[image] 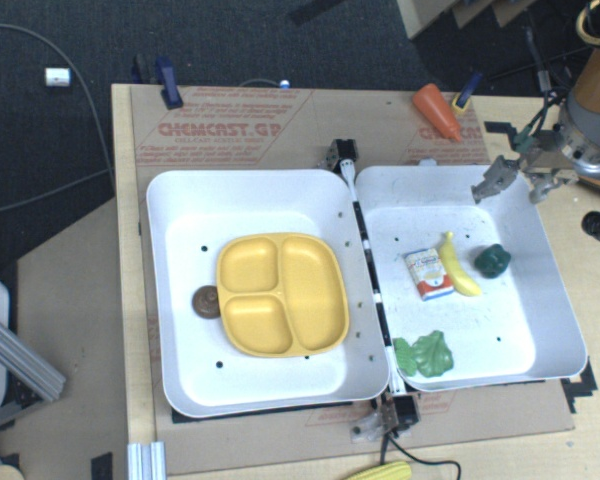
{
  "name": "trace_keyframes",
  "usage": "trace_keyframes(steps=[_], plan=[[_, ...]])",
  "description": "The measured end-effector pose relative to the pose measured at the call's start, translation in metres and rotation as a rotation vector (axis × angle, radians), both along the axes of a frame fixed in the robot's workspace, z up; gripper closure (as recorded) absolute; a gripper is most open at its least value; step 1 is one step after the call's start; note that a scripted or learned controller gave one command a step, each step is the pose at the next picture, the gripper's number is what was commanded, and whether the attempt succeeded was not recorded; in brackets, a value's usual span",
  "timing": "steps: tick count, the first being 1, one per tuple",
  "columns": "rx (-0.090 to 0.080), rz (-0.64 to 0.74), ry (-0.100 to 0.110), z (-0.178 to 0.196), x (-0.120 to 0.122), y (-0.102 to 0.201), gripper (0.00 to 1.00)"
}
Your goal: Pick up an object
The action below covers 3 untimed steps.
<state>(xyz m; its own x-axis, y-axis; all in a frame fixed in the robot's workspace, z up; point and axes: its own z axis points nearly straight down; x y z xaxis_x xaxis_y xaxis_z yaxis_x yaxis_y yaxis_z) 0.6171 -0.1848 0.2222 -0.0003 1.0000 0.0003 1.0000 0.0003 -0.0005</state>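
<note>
The right bin (pixel 540 338) holds a yellow banana (pixel 459 266), a small white and red carton (pixel 429 274) touching its left side, a dark green round object (pixel 494 260) to its right, and a leafy green piece (pixel 423 354) near the front wall. My gripper (pixel 510 185) hovers over the far right corner of this bin, above and behind the dark green object. It is open with nothing between its fingers (pixel 487 185).
The left bin (pixel 170 208) carries a yellow divided plate (pixel 281 294) with a small brown disc (pixel 207 301) at its left edge. An orange carrot-like object (pixel 438 113) lies on the bench behind the right bin. Blue clamps (pixel 167 83) sit on the back edge.
</note>
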Motion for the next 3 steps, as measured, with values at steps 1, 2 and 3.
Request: trace_keyframes(steps=[1,2,3], plan=[[0.000,-0.001,0.002,-0.116,-0.011,0.003,0.00],[0.000,-0.001,0.001,-0.138,-0.060,-0.002,0.00],[-0.002,0.001,-0.002,-0.137,-0.006,-0.025,0.00]])
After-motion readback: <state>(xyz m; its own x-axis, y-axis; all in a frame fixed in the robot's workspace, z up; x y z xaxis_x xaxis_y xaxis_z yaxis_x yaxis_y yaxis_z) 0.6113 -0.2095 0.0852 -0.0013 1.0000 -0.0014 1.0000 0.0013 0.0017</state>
